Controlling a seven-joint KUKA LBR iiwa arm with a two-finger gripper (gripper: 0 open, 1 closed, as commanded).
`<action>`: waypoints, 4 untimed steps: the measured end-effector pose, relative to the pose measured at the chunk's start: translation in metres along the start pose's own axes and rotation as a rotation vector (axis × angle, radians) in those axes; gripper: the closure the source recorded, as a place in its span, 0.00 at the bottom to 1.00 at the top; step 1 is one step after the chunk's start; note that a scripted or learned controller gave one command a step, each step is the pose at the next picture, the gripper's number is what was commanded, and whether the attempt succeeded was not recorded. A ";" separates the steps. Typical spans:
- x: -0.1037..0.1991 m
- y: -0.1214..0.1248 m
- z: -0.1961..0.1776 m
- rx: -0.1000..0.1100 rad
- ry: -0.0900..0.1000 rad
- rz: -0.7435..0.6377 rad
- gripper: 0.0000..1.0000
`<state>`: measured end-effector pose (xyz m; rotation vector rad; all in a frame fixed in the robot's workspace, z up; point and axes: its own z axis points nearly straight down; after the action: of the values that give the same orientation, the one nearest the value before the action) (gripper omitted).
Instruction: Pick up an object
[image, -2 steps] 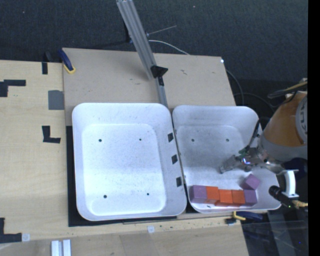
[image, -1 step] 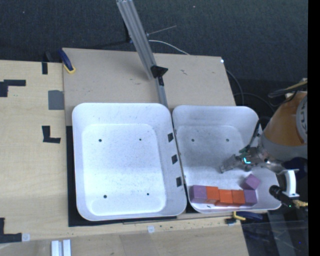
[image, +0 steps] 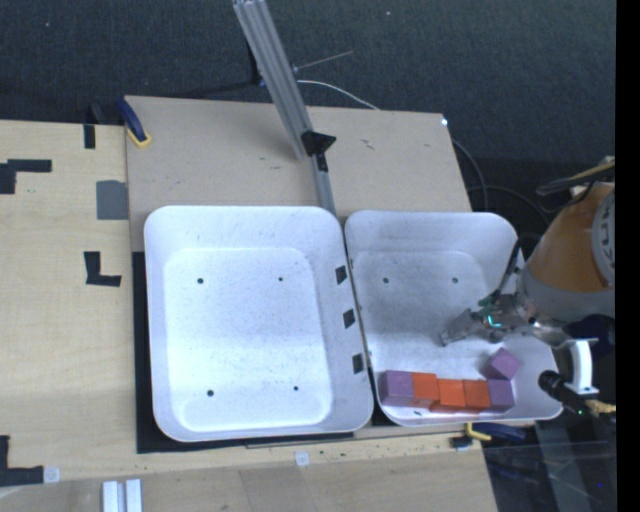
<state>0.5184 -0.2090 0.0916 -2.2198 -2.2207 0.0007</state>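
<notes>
While hovering low over the right bin (image: 430, 235) on the desk (image: 230, 150), end effector (image: 470, 328) just up-left of a lone purple block (image: 504, 364); open or closed, cannot tell from this slant. Nothing seen between its tips. Along the bin's near wall, a tight row of blocks: purple (image: 398, 386), orange (image: 425, 388), orange (image: 464, 394), purple (image: 500, 393). Likely light, stiff, hard-edged and a bit slick; not fragile. Best taken across two flat opposite faces, the lone block being the easiest, standing free of the row. Left bin (image: 240, 225) beside it. No brands, labels or readable writing anywhere.
</notes>
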 end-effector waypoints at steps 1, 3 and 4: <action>0.000 0.000 0.000 0.000 0.000 0.000 0.00; 0.000 0.000 0.000 0.000 0.000 0.000 0.00; 0.000 0.000 0.000 0.000 0.000 0.000 0.00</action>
<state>0.5184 -0.2090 0.0916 -2.2197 -2.2206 0.0001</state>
